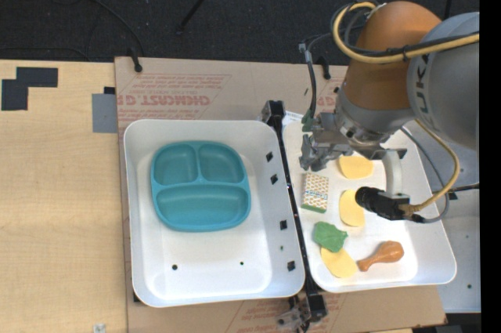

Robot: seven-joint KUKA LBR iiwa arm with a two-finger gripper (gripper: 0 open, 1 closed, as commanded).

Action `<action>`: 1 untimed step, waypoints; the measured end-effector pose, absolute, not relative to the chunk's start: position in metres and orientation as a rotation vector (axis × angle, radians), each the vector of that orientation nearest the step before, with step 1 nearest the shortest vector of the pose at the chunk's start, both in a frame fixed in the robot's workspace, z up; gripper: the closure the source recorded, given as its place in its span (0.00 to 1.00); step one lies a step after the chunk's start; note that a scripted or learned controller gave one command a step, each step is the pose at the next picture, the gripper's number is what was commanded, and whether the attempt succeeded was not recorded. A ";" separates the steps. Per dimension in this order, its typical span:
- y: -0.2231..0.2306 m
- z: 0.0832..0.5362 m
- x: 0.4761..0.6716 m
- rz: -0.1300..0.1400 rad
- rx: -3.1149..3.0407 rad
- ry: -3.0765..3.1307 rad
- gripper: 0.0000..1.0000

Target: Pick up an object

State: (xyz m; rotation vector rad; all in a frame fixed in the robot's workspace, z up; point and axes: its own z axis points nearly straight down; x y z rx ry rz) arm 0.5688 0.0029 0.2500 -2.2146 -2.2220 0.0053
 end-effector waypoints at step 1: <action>0.061 0.252 0.583 0.001 -2.214 -2.226 1.00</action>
